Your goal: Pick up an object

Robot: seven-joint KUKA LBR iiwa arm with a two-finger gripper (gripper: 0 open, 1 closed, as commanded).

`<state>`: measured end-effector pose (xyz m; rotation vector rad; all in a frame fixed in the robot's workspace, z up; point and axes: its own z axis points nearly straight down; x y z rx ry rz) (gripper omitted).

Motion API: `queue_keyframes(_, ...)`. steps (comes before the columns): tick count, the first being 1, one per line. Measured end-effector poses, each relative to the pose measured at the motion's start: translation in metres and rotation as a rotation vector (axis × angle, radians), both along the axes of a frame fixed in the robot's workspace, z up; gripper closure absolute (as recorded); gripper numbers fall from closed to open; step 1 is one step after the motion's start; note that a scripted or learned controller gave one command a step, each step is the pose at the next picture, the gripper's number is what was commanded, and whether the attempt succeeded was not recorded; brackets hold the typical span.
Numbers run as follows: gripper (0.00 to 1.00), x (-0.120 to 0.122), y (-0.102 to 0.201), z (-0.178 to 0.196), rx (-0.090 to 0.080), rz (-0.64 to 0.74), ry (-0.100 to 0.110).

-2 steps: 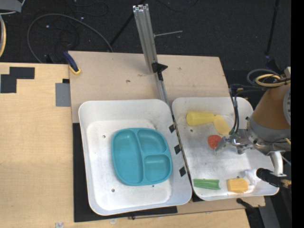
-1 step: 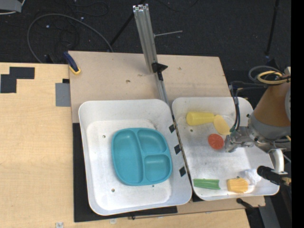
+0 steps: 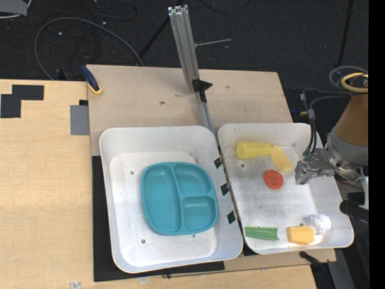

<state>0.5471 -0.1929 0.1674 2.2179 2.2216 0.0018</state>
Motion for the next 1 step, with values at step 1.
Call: queue_keyframes(1,1.0,0.0077,0.0042,0.0464,0.0,0.001,-0.001)
